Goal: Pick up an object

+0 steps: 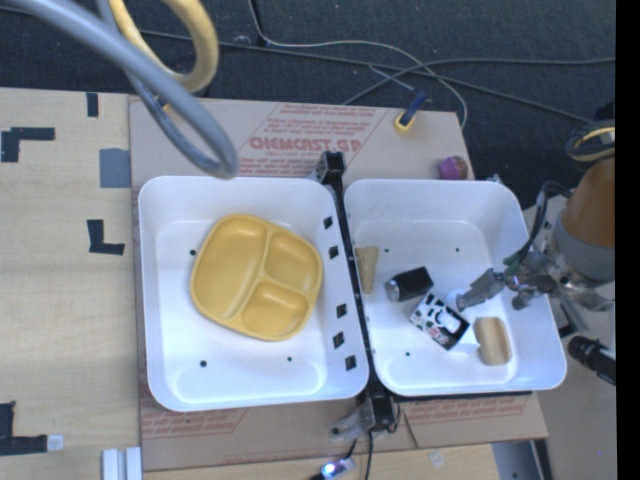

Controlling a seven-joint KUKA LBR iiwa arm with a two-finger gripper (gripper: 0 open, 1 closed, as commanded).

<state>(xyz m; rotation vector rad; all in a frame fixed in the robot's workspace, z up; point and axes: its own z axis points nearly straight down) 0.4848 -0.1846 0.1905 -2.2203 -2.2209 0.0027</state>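
Two shallow white bins sit side by side on a brown cardboard sheet printed in red, laid over a pale wooden bench with dark carpet beyond. The left bin (pixel 160 268) holds a yellow divided plate (pixel 257 276). The right bin (pixel 440 200) holds a tan cone-shaped piece (pixel 368 265), a dark cylinder (pixel 407 284), a black-and-white printed card (pixel 438 320) and a tan bread-like block (pixel 491 339). The gripper (pixel 480 290) hangs over the right bin's right side, near the card and block; whether its fingers are apart cannot be told, and nothing shows between them. Cables trail across the carpet.
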